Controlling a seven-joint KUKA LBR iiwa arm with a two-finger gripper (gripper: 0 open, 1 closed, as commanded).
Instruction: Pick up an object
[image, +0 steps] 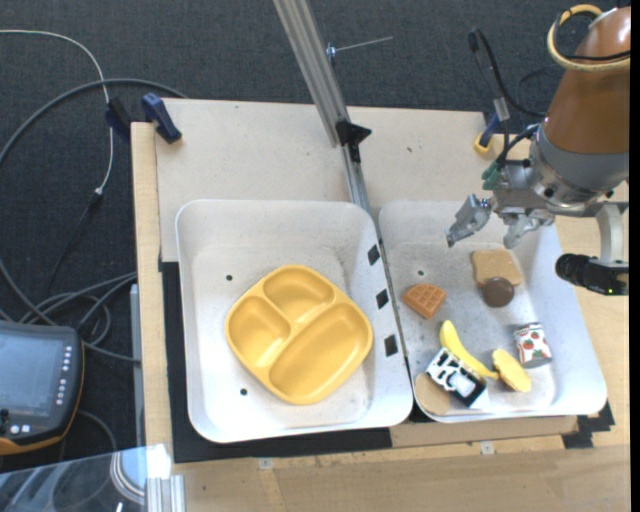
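My gripper (492, 226) hangs over the back of the right bin (570, 345), fingers spread open with nothing between them. Just below it lie a tan bread slice (496, 265) and a brown round piece (497, 292). Further left rests an orange waffle (425, 300). Toward the front of the bin lie a yellow banana (462, 349), a yellow wedge (512, 371), a small red and white carton (532, 346) and a black and white block (456, 379).
The left bin (200, 250) holds a yellow divided plate (298, 333). A metal pole (322, 80) slants over the bench behind the bins. Cables and a tablet (35, 380) lie on the floor at left.
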